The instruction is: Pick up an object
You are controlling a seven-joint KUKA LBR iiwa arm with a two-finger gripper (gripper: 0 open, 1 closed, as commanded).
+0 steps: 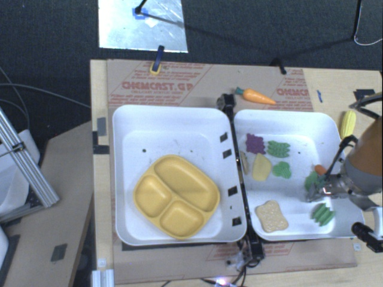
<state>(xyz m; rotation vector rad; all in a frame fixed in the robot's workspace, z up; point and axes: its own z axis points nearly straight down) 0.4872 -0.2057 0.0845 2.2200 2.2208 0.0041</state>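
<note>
The right bin (299,123) holds several toy foods. There is a purple grape bunch (255,143), a green leafy piece (278,149), a pale yellow piece (261,168), a small green piece (282,170), a bread slice (271,216) and a green pea pod (323,214). My gripper (318,190) hangs low over the right side of this bin. It is right beside a dark green piece (312,181) and a small orange piece (321,170). The arm hides part of both.
The left bin (131,124) bears a yellow divided plate (175,195). A toy carrot (256,96) lies on the cardboard behind the bins. A corn cob (347,124) rests by the right bin's far right rim. A blue and yellow clip (157,61) lies at the back.
</note>
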